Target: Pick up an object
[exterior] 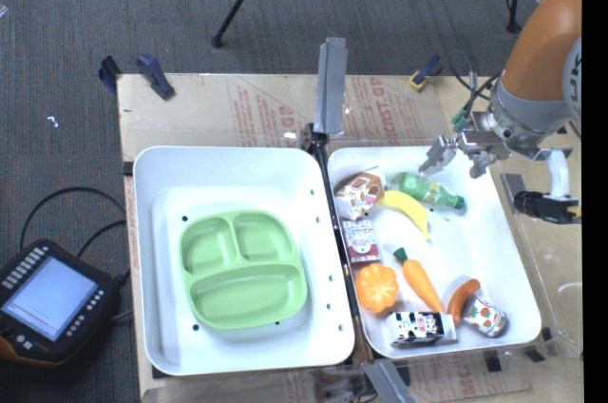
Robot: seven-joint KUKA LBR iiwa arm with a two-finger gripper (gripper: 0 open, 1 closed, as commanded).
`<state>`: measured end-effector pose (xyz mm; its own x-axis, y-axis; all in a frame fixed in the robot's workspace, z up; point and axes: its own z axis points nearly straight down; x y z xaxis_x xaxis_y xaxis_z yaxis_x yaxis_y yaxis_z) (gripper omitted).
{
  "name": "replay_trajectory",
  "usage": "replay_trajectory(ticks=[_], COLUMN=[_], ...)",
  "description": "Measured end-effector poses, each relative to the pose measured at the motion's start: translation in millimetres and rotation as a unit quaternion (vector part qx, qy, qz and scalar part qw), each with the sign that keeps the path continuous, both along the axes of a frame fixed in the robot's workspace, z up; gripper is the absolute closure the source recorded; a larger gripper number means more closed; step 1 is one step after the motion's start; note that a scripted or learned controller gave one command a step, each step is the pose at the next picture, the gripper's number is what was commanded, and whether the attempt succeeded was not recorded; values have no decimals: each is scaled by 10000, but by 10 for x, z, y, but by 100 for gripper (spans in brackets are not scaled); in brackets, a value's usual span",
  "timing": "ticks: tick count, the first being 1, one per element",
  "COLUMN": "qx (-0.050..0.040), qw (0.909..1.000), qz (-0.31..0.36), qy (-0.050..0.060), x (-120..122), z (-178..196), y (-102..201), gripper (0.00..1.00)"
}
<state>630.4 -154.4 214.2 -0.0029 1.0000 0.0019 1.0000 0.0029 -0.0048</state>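
bench board (380, 106) print unreadable; carton (417, 326) label blurred.

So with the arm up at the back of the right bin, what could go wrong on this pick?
1. The hand hovers above the green bottle, which lies touching the banana; a descent may nudge both, or pinch the wrong one.
2. The bottle lies flat and looks rounded, so it might roll away.
3. The right bin is crowded; the carrot sits close by.
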Motion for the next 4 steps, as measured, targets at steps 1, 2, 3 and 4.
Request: replay_trajectory(ticks=[1, 2, 3, 4], qx=[0, 11, -1, -15], qw=[9999, 9998, 9906, 9821], qz=[-149, -172, -1370, -1883], qy=[4, 29, 3, 7], x=[-183, -191, -519, -528], z=[-1272, -1199, -1278, 41], y=[189, 176, -210, 380], gripper=[0, 100, 100, 100])
